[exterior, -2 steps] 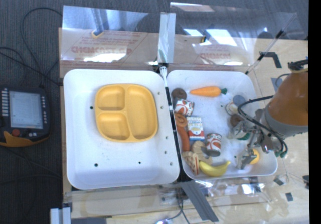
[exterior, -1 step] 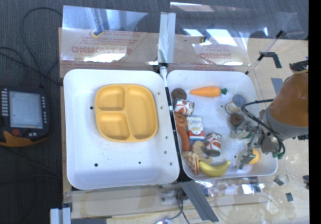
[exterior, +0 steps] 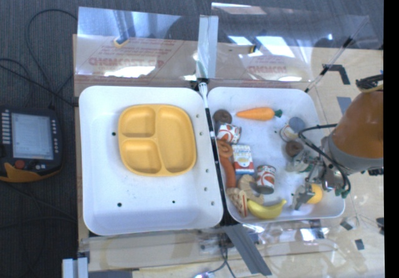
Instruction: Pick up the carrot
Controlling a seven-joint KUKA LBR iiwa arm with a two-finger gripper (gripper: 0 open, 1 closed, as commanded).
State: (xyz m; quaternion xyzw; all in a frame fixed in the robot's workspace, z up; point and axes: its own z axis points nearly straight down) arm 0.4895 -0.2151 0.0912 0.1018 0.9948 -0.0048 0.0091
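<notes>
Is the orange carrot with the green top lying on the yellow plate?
No, the orange carrot with the green top lies in the right white bin, while the yellow divided plate sits in the left white bin.

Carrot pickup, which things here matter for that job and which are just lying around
For the job:
carrot, lying near the far wall of the right bin
gripper, low at that bin's near right corner

Just lying about:
yellow divided plate in the left bin
banana
small cans
carton
</notes>
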